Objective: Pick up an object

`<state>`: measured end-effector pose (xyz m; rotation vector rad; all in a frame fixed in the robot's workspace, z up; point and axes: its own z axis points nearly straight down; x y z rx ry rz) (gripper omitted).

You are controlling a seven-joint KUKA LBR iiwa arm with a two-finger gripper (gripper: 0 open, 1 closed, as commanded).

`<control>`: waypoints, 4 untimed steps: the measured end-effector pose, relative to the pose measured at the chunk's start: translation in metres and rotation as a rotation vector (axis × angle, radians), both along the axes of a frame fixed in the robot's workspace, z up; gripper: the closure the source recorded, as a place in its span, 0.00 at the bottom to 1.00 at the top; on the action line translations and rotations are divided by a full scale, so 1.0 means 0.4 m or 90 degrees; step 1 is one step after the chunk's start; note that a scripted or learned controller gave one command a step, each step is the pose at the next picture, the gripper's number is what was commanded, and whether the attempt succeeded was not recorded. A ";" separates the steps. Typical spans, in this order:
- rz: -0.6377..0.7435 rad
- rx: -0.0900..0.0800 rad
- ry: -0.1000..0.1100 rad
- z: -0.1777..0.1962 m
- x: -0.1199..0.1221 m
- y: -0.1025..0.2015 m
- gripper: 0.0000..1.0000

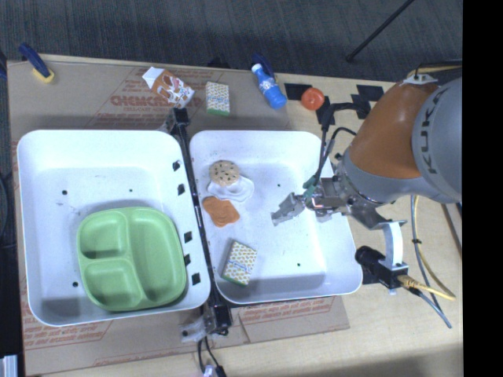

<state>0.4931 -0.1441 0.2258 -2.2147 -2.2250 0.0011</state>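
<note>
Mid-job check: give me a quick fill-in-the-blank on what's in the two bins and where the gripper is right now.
1. The green tray lies in the ____ bin.
2. The cookie lies in the ____ bin.
3. The green tray has ____ compartments.
4. The gripper hangs over the ____ bin.

Missing words: left; right; three; right

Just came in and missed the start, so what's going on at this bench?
A grey and orange arm reaches in from the right over the right bin, its gripper out over bare floor and holding nothing. Left of it in that bin lie a cookie, an orange piece and a small green packet. The left bin holds a green divided tray. Nothing has been picked up yet.
</note>
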 end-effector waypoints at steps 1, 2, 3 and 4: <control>0.002 0.000 -0.002 0.158 -0.040 0.182 0.00; 0.001 -0.001 -0.001 0.158 -0.040 0.181 0.00; 0.002 -0.001 -0.001 0.164 -0.039 0.298 0.00; 0.004 0.000 0.003 0.067 -0.044 0.442 0.00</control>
